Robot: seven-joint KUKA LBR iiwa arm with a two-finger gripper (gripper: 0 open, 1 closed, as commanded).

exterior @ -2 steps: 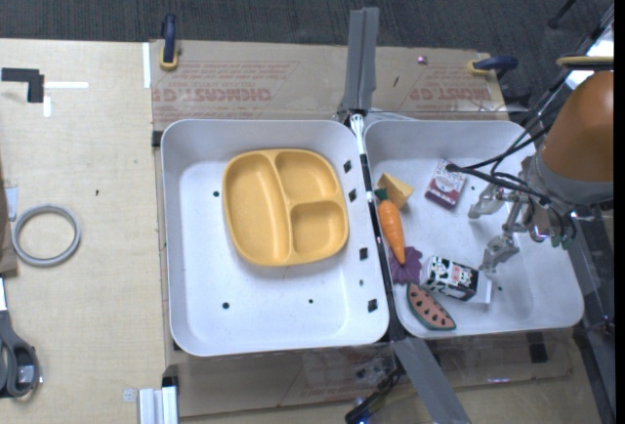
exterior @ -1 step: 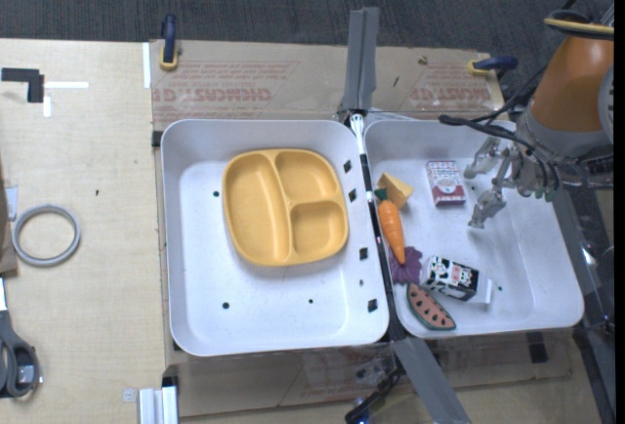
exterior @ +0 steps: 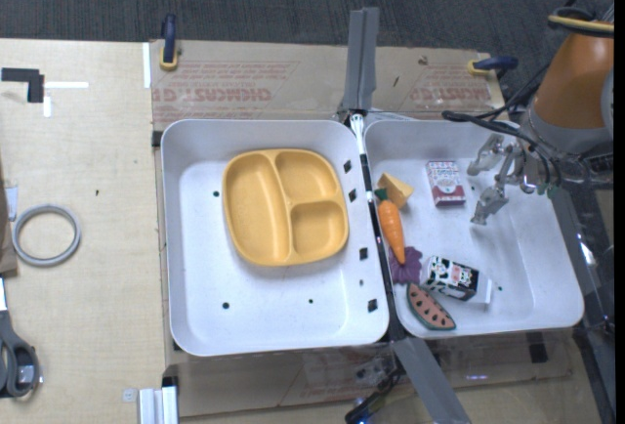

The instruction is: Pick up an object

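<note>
My gripper (exterior: 484, 188) hangs over the upper right part of the right bin (exterior: 532, 261), open, with nothing between its fingers. A small red and white carton (exterior: 446, 184) lies just to its left, apart from the fingers. Further left, by the divider, lie a yellow cheese wedge (exterior: 395, 188) and an orange carrot (exterior: 392, 228). Lower in the bin are a purple piece (exterior: 407, 266), a black and white carton (exterior: 451, 276) and a watermelon slice (exterior: 430, 307).
The left bin (exterior: 195, 285) holds a yellow divided plate (exterior: 286, 205). A grey ring (exterior: 44, 234) and scissors (exterior: 15, 363) lie on the bench at far left. The white floor of the right bin below the gripper is bare.
</note>
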